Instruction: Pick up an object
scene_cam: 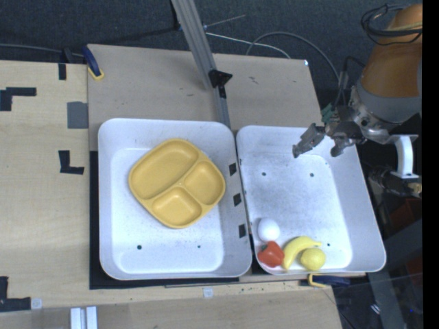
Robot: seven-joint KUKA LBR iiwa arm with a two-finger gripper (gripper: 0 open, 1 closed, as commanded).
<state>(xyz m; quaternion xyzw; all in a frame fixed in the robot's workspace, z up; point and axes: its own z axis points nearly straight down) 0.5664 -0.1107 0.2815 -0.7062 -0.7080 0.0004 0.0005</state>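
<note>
Jaws, seemingly spread, hover well apart from banana (296, 248).

Single fixed camera mounted above the pale wooden worktop (41, 184), looking down at a slant, far enough back to take in both shallow white plastic bins: the left bin (113, 184) and the right bin (357, 204), side by side in mid-frame. Dark floor runs along the top edge of the frame, so the far side of the worktop lies upward in view. The grey arm with the orange band (391, 67) enters from the frame's right edge, upper corner.
</note>
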